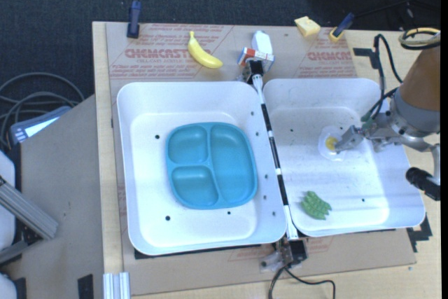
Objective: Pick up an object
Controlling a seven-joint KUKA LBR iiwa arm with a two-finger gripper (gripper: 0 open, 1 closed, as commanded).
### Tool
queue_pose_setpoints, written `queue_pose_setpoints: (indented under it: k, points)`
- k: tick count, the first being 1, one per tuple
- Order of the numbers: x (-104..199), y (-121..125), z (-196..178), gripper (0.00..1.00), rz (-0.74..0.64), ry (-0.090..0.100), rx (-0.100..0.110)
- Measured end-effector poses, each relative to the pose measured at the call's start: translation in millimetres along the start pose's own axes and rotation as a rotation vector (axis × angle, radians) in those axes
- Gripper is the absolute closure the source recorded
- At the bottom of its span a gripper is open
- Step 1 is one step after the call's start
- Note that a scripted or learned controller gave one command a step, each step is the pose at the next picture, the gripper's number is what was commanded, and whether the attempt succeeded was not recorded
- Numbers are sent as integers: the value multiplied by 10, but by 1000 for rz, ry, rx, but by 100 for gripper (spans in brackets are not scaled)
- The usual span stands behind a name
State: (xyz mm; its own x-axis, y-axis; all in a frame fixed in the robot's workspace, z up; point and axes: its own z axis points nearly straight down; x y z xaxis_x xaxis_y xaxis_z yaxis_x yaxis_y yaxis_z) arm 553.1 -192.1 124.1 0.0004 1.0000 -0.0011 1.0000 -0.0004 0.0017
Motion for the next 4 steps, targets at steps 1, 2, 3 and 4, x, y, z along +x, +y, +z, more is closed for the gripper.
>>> queue_pose_setpoints:
  k: [1, 2, 3, 4]
  points:
    - [564, 531, 84, 0, -3, 2, -1]
    - [352, 294, 395, 0, 0, 1, 3]
    - [317, 295, -329, 0, -1, 0, -2]
    - [329, 265, 163, 0, 0, 2, 5]
